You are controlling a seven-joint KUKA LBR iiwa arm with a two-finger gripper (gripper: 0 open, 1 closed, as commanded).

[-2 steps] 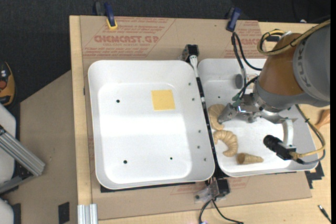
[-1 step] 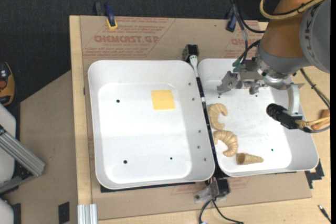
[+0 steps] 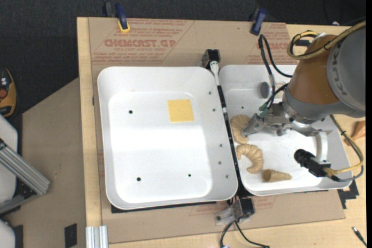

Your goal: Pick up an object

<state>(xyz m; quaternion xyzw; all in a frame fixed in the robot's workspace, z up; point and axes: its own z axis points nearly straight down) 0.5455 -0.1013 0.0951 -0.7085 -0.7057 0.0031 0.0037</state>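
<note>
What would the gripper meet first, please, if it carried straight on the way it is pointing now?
Probably the pale pastry-like piece at the right bin's left side: the gripper points leftward at it from the right. Its height above the piece is unclear from this slanted view, so it might pass over it.

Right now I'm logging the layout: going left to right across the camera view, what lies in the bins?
Yellow square in the left bin → croissant → cone-shaped pastry in the right bin.
</note>
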